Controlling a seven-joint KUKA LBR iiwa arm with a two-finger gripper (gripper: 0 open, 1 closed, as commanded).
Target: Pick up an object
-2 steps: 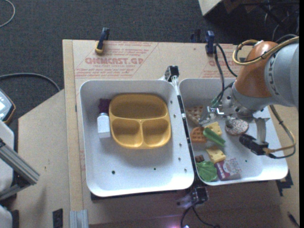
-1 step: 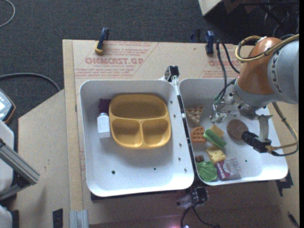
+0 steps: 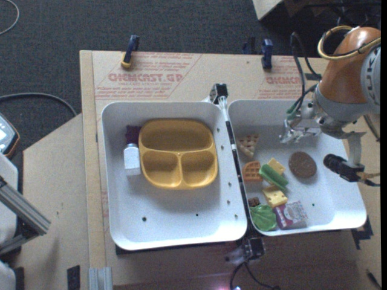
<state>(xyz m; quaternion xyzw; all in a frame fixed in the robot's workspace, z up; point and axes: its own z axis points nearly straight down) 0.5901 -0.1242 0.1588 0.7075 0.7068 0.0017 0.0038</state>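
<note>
- Two shallow white bins stand side by side on the bench: the left white bin [image 3: 121,222] and the right white bin [image 3: 338,204]
- Inside the left one lies a yellow plastic tray with three compartments [image 3: 178,153], and a small white bottle [image 3: 132,159] stands just beside its left edge, with a small dark purple thing [image 3: 133,132] near it
- All the likely things to pick are in the right bin: a round brown cookie-like disc [image 3: 302,165], a green bean-shaped toy [image 3: 273,176], a brown waffle square [image 3: 253,171], a pale waffle wedge [image 3: 248,145], yellow cheese-like blocks [image 3: 276,194], a green leaf-like piece [image 3: 263,217] and a small printed packet [image 3: 294,215]
- The two-finger gripper [image 3: 296,133] of the grey and orange arm hangs over the upper part of the right bin, above the brown disc and apart from it
- About the fingers I cannot tell if they are spread or closed; they look small and blurred, and nothing is visible between them
- My judgement: the step in hand is the approach, and no thing is taken yet
- To do it well, I would choose the brown disc, because it lies free with bare floor around it, while the green and yellow pieces touch each other
- The disc is flat, so the fingers must go low, almost to the floor, and close across its edge
- One risk is the bin wall near the arm, and also that the disc slides away
</note>
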